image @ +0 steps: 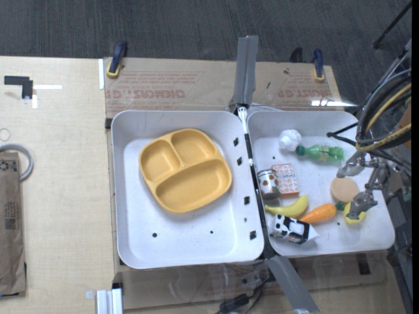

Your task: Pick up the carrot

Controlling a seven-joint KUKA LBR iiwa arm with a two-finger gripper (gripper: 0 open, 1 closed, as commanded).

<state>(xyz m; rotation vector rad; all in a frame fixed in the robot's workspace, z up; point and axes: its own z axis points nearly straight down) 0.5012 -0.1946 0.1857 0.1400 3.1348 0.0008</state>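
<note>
Carrot [319,213] lies in the right bin [376,237], near that bin's front wall, orange and tilted, its thick end toward the right. A banana [291,207] lies just beside its left tip, and a black-and-white cow toy [290,228] sits below that, close to the bin's front left corner. Behind the carrot sits a tan round disc [344,190]; farther back are a small can [266,182] and a pink-and-white carton [285,178] side by side, then a white crumpled lump [289,138] and a green bottle [319,152] lying on its side. The barest floor in this bin is the front right stretch below the carrot and the back left corner. The tool [359,205] hangs at the bin's right side, just right of the carrot and apart from it, its fingers parted and nothing between them; a small yellow object [354,216] lies right under its lower finger, partly covered and hard to identify. The arm behind it is cut off by the picture's edge amid a tangle of cables [383,120]. The left bin [131,234] holds a yellow divided plate [186,170] in its middle, with bare white floor all round it. The two bins meet along a central seam on the desk [52,149].
</note>
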